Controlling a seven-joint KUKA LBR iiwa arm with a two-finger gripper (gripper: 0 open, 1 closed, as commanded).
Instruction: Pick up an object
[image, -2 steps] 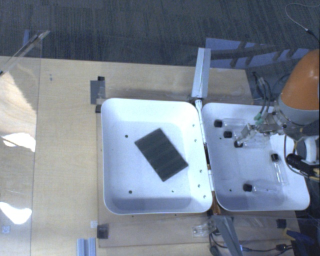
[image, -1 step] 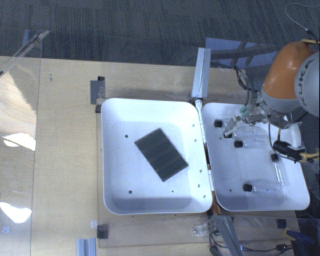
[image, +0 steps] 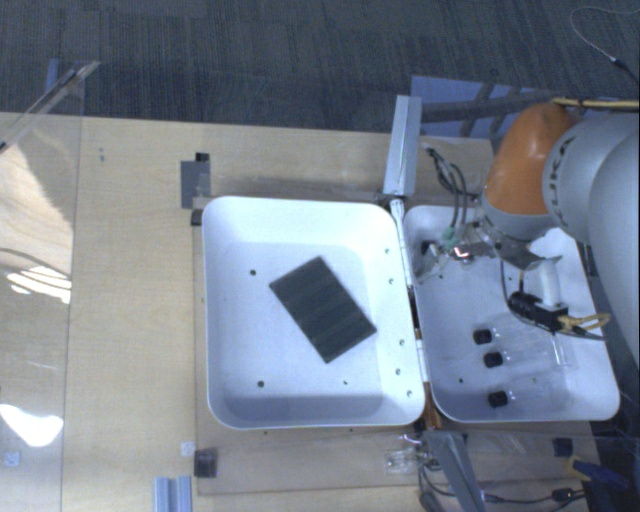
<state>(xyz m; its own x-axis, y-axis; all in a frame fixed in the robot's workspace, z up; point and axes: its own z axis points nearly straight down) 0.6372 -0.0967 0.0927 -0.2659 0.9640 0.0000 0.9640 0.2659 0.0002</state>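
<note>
The dark ribbed pad (image: 323, 308) lies flat near the middle of the left bin (image: 225, 390), turned at a slant to the bin's walls and apart from all of them. By its look it is thin, light and fairly stiff, with a grooved top that should give some friction. Lying flush on the floor, it offers little edge; a grasp across its narrow width, at a long edge, seems the best hold. Right of the pad, beyond the bins' shared wall, the right bin (image: 600, 400) holds three small dark pieces (image: 491, 360). Farther back, the arm (image: 560, 170) hangs over that bin. The gripper (image: 455, 248) sits near the back corner; its state cannot be told.
</note>
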